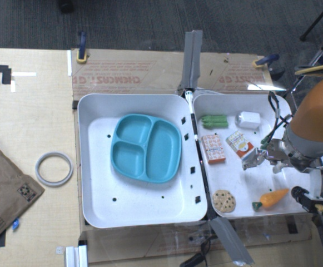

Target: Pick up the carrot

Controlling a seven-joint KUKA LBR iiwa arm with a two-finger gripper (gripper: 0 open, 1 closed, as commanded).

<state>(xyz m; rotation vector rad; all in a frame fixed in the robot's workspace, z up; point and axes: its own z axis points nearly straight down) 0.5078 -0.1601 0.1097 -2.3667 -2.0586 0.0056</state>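
arm in frm right, wrist low over right bin (232, 98) | gripper (254, 159) fingers apart, nothing between | carrot (273, 198) lies near

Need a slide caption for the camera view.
Gripper hovers in the right bin above the carrot; blue plate in the left.

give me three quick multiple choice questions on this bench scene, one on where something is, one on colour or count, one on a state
1. Where does the carrot lie?
A. on the divided plate
B. in the right bin, near its front right corner
C. on the bench by the tape ring

2. What colour is the divided plate?
A. red
B. yellow
C. light blue

3. How does the gripper stand to the carrot?
A. apart from it, above the bin floor
B. closed around it
C. pressing it onto the cookie

Answers:
1 B, the carrot sits low in the right bin.
2 C, its three compartments are light blue.
3 A, bare white floor shows between them.
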